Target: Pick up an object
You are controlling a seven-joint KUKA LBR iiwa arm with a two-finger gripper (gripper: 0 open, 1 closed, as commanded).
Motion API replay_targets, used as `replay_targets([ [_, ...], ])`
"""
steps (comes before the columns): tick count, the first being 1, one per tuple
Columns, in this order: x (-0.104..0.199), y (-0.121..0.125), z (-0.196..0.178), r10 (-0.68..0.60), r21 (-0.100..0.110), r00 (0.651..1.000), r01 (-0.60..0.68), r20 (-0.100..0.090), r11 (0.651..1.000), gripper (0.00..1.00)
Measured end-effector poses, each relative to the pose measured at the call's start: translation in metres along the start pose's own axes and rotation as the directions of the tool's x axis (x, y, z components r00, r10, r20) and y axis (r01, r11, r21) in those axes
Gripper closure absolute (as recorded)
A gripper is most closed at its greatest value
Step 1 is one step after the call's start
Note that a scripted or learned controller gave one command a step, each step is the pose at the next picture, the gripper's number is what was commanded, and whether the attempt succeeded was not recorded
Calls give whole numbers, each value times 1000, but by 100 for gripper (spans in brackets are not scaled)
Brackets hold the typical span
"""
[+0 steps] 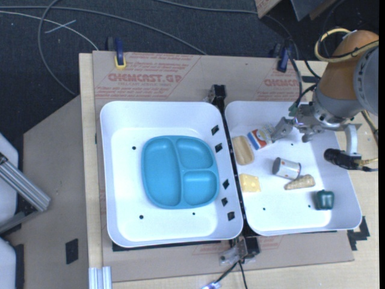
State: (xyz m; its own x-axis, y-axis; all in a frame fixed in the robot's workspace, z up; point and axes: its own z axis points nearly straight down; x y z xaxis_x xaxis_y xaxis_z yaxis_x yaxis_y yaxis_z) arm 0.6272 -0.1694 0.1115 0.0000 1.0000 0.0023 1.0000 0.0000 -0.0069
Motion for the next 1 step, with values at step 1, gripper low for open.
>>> replay_targets([
  [1,0,3,22,-1,-9,1000,1,0,1000,0],
])
